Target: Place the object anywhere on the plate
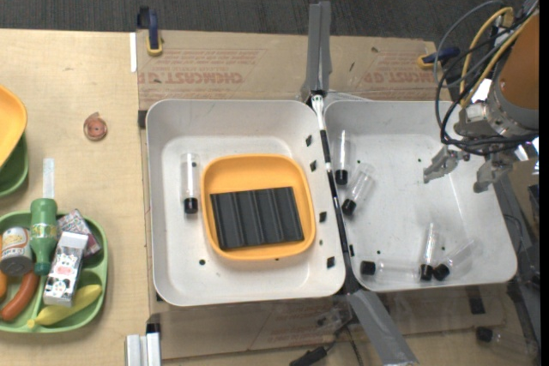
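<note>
white plastic, twice over: two shallow white bins, left bin and right bin, set side by side on the bench and split by a grey divider rail. grey arm with orange band reaching in from the right, cables looping over its wrist. orange square plate lying in the middle of the left bin, carrying a ribbed dark grey slab on its nearer half, with bare orange at the far rim for a drop. two-finger gripper hanging above the right bin's far right corner, fingers spread apart with nothing between them, apparently held high and clear ahead of a descent. clear plastic tubes with black caps scattered loose across the right bin, likely tipped in as pick stock: one tube against the divider, one tilted beside it, an upright-lying tube near the front, and one flat along the front wall. lone tube resting in the left bin just beside the plate, touching no part of it. task object judged to be one of these tubes, none yet on the plate; which one is meant, impossible to say. nearest candidates to the gripper: the pair by the front wall, close together and so awkward to pinch singly.
</note>
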Action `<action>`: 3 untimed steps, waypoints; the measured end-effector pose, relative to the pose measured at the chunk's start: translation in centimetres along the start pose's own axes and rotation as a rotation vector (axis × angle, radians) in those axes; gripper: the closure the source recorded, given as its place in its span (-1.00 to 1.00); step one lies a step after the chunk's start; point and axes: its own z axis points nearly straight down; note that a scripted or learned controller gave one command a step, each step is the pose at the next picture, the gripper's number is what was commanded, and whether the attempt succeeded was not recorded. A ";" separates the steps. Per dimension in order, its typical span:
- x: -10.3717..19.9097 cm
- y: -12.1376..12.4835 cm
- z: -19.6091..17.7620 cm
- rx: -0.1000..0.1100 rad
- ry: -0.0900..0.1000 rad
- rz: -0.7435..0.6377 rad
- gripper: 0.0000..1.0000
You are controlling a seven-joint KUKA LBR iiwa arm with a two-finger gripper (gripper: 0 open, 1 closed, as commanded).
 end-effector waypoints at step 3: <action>-5.6 -1.6 -11.3 0.000 -0.001 -0.210 -1.00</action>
